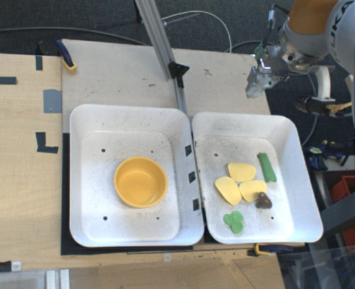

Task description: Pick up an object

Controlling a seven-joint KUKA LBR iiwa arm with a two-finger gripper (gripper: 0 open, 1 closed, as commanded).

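Observation:
The right bin [285, 131] holds three pale yellow flat pieces [242, 171], a green stick [266, 167] by its right side, a small brown lump [263, 201] and a green leafy piece [234, 222] near the front. A yellow bowl [140, 181] sits in the left bin [87, 122]. My gripper [255, 84] hangs high over the bench behind the right bin's far edge, well away from all the objects, with nothing between its fingers.
A grey metal pole [156, 26] slants down from the top to a black clamp [178, 70] behind the bins' shared wall. Cables [213, 26] lie on the bench at the back. A blue-and-yellow clamp [65, 55] sits at the far left corner.

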